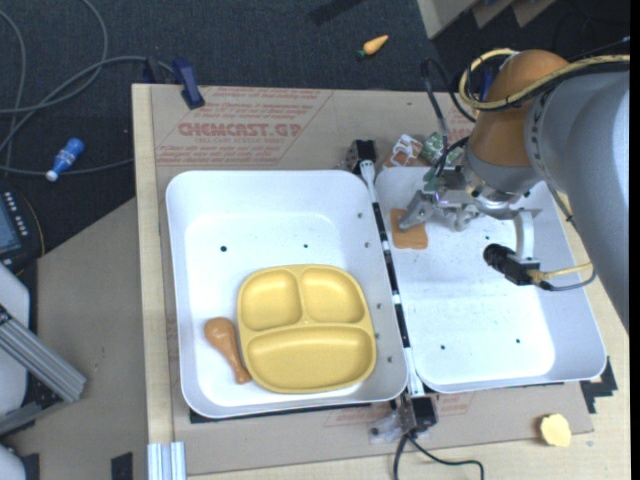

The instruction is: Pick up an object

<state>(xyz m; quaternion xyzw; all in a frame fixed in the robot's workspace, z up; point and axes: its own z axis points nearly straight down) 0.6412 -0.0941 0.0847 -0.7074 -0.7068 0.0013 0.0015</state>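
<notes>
My gripper (438,214) hangs low over the upper left part of the right bin (500,338), with its fingers spread open. A small flat orange-brown piece (409,233) lies on the bin floor by the left rim, just beside and below the left fingertip (414,216). Nothing shows between the fingers. In the left bin (200,218) a yellow divided plate (305,326) lies toward the front. A tan drumstick-shaped toy (226,344) rests against its left edge.
A black cable plug (506,261) on the arm hangs over the right bin's middle. Crumpled wrappers (412,150) lie behind the bins. A yellow lump (555,429) sits on the bench at the front right, and a blue clip (186,82) at the back left.
</notes>
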